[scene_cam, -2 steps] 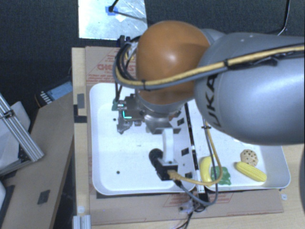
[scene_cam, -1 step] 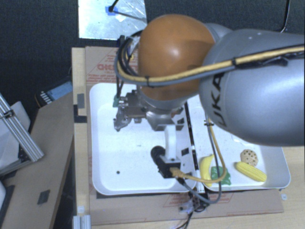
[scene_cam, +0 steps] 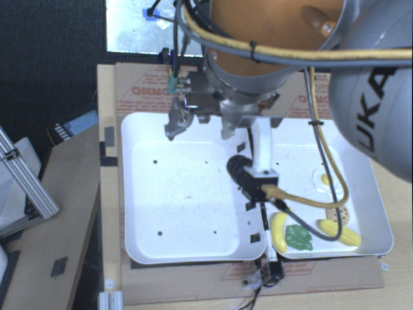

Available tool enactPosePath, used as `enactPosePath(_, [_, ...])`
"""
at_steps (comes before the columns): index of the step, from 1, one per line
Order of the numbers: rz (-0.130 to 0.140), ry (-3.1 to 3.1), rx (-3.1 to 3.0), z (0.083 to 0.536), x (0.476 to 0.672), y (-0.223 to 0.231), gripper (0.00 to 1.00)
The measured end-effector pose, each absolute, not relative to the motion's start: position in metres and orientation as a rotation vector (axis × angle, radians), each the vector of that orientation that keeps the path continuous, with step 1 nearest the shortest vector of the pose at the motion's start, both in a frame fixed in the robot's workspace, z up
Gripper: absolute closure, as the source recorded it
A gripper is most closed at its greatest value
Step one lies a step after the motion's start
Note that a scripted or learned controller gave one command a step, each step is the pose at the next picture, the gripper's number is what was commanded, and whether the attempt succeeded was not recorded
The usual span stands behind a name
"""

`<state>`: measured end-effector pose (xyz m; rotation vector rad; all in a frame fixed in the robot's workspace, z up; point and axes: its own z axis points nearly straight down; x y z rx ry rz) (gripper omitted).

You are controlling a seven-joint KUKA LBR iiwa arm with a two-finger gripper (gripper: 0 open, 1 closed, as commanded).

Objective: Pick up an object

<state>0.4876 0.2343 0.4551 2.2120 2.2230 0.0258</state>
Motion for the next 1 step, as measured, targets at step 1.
enactPosePath(1, [0.007, 2.231, 2.209, 0.4588, 0.4869, 0.2348, 1.00])
